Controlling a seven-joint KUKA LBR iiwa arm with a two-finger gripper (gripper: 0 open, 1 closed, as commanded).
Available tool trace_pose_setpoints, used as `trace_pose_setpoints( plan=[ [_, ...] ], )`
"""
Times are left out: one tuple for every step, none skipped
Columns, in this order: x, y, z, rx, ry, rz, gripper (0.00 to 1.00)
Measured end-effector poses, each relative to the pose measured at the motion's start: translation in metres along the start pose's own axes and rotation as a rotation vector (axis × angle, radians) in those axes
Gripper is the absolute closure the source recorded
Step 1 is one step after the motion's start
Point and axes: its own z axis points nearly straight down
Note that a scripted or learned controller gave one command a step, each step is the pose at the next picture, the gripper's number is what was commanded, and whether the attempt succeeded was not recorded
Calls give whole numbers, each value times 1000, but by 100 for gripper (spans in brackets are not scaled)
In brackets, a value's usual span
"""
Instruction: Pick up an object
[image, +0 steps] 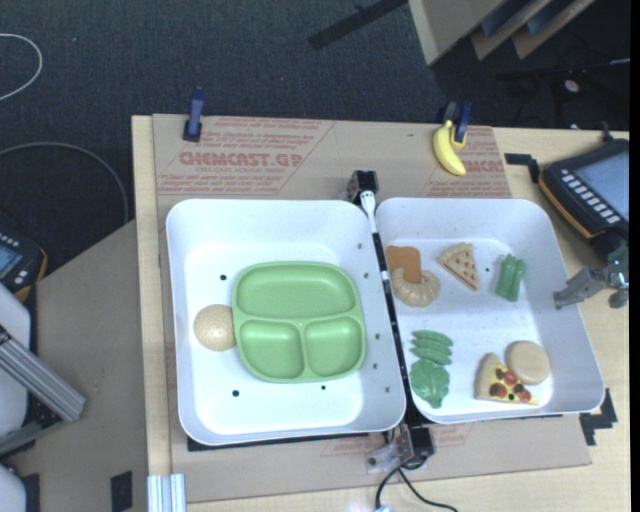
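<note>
The right bin (545, 235) holds several toy foods: a tan bagel (414, 288) with a brown piece (405, 260) on it, a waffle wedge (461, 266), a green pickle (510, 277), a pea pod (432, 345), a green leaf (430, 381), a pizza slice (502, 383) and a beige bun (527, 360). My gripper (592, 285) shows in part at the view's right edge, just outside that bin's right wall, level with the pickle. Nothing is seen held in it.
The left bin (190, 240) carries a green divided plate (298, 320) with a beige round cookie (214, 327) at its left. A toy banana (448, 150) and two blue clamps (193, 116) sit on the cardboard behind the bins. A control pendant (595, 185) lies at the far right.
</note>
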Motion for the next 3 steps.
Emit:
trace_pose_setpoints(
  plan=[
    [32, 0, 174, 18, 10, -1, 0],
    [28, 4, 154, 3, 1, 2, 100],
    [125, -6, 169, 23, 15, -7, 100]
  ],
)
